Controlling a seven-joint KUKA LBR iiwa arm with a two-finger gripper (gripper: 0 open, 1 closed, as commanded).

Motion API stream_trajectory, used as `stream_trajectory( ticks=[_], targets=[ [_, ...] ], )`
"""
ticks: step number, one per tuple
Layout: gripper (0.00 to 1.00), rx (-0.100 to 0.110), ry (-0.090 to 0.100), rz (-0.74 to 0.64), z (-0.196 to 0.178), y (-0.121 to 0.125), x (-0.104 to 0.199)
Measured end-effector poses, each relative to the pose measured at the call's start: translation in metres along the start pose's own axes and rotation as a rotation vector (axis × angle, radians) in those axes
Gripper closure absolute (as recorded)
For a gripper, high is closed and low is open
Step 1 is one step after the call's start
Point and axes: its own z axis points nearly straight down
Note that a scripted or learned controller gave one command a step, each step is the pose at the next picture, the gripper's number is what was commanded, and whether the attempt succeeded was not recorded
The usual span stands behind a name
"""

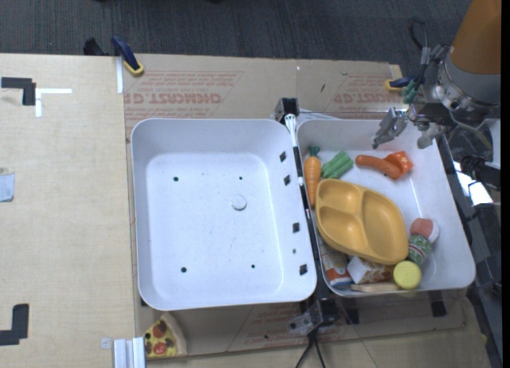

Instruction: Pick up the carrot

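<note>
**Gripper hangs over the crowded bin, carrot waits at its left wall**

The left bin (211, 211) fills the middle of the frame and offers bare white floor, which makes it the likely drop side. The right bin (456, 223), at the right of the frame, carries all the clutter, so any pick has to happen there. The arm (478, 32) enters from the upper right corner and reaches down over that bin's upper edge. A yellow divided plate (362, 223) lies tilted across the bin's centre, resting on the smaller items below it. The gripper (392, 129) hangs above the bin's upper part, its fingers apparently spread and pinching nothing, though they are small in this view. Just below it lies an orange-red toy (386, 165), a possible decoy for the program. The carrot (312, 177) stands lengthwise against the bin's left wall, its green top pointing to the upper frame, touching or just beside the plate's rim; a green vegetable (338, 164) lies to its right. That tight spot probably leaves little room for the fingers.
</note>
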Motion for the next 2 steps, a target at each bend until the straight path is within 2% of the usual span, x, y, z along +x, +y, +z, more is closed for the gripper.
stream_trajectory(
  ticks=[1, 2],
  targets=[
    [0.00, -0.002, 0.001, -0.296, 0.157, -0.030, -0.014],
    [0.00, -0.003, 0.001, -0.074, 0.192, 0.008, 0.001]
  ],
)
